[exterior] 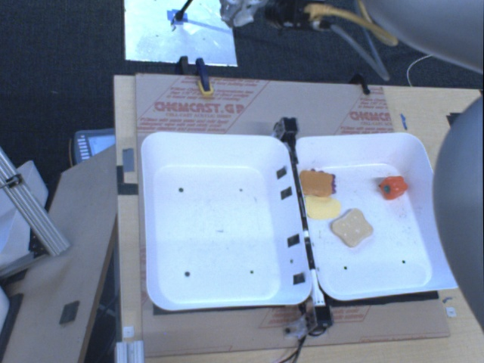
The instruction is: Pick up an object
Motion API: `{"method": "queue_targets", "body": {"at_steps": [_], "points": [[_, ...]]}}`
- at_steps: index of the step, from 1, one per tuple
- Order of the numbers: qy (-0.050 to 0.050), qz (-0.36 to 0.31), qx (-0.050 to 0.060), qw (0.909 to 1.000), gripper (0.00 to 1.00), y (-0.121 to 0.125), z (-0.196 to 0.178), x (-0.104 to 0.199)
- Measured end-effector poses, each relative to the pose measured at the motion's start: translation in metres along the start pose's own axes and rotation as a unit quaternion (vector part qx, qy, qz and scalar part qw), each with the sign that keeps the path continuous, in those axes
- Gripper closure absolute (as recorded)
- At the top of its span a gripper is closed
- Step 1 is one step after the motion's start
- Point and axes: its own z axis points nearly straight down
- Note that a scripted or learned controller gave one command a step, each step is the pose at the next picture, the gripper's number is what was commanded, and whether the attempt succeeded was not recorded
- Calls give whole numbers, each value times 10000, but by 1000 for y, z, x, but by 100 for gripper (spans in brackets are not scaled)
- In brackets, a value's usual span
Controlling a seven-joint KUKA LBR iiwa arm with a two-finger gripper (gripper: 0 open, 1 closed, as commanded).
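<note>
The right bin (423, 271) holds several small toy foods. An orange-brown piece with a purple edge (318, 182) lies by the divider, with a flat yellow piece (323, 208) just below it. A tan bread-like slice (352, 227) sits nearer the front. A red-orange pepper-like item (392, 187) lies toward the right wall. My gripper (240, 2) hangs high at the top of the camera view, beyond the bench's far edge and well away from both bins. I see nothing in it.
The left bin (151, 203) adjoins the right one along a clipped seam (295, 218). A shiny metal sheet (178, 21) lies beyond the bench. The grey arm (461, 203) covers the right bin's far right side. Yellowish hoses (355, 17) trail from the wrist.
</note>
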Motion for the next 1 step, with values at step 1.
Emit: {"method": "queue_targets", "body": {"at_steps": [1], "points": [[3,-4,8,10000,0,-1,0,0]]}}
